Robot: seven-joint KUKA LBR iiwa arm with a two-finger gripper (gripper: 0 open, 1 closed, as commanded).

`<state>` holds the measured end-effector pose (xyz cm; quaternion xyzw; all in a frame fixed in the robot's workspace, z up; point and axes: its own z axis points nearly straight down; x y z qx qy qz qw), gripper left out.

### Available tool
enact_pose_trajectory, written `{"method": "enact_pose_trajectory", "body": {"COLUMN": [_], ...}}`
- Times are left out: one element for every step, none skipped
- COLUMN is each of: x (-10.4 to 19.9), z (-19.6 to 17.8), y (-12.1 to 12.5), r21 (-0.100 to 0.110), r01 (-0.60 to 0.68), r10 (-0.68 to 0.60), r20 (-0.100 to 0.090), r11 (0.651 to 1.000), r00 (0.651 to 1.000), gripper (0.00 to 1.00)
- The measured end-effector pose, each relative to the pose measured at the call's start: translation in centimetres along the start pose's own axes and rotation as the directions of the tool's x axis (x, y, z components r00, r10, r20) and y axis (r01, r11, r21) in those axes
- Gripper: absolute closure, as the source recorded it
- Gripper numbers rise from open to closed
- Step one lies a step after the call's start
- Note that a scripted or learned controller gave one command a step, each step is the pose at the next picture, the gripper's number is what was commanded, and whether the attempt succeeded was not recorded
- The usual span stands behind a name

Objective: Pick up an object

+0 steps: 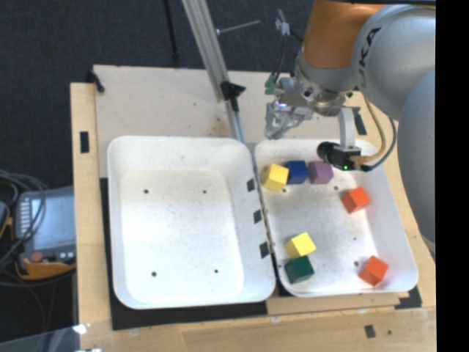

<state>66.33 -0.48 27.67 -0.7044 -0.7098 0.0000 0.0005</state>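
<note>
Gripper (281, 125) hovers above the right bin's (396, 226) far edge; you cannot tell its opening, and nothing shows in its grasp. Approach step: next, descend onto the yellow cube (276, 176) by the far-left corner.

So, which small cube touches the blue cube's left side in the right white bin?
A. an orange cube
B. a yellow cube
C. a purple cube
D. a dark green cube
B: the yellow cube sits against the left side of the blue cube; the purple cube is on its right.
</note>
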Motion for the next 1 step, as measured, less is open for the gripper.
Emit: {"method": "enact_pose_trajectory", "body": {"x": [5.85], "z": [1.44], "y": [-0.16], "r21": [0.002], "r01": [0.0], "r10": [0.0], "r20": [0.001], "r11": [1.0], "r00": [1.0], "gripper": [1.0]}}
